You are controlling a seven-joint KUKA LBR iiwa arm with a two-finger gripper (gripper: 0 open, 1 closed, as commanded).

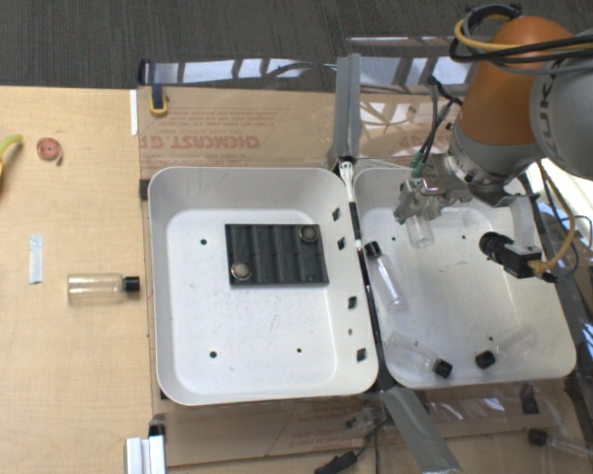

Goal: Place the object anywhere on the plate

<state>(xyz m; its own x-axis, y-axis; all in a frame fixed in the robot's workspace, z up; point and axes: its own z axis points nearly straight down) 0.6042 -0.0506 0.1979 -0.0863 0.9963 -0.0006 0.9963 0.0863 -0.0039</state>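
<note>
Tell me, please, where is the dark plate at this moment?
The plate lies flat in the left bin, above that bin's middle, well left of the gripper over the right bin.

Two white bins (178,294), one black plate (277,255), and four clear vials (103,286), three lying in the right bin.

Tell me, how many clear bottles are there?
4 for sure: one bottle on the bench left of the bins; three in the right bin, one along its left wall, two near its front. A fifth may sit under the claw.
</note>
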